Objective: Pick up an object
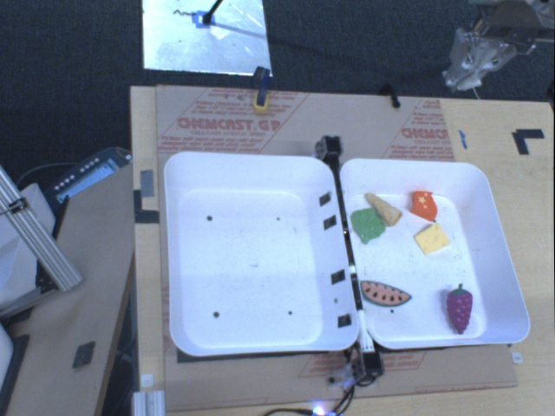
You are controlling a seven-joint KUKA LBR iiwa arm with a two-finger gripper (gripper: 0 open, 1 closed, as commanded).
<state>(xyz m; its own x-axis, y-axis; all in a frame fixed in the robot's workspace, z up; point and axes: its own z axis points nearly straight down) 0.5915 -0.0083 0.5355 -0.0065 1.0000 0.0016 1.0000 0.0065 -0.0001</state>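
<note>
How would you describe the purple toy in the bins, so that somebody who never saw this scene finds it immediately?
Look at the right white bin, the one holding toy foods. Go to its near right corner: the bunch of grapes lies there, apart from the rest. It is the sole purple item, with a small green stem; its nearest neighbours are a red watermelon slice and a yellow cheese block.

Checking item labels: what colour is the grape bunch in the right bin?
Purple, with a small green stem: the grapes, seen in the camera view.
</note>
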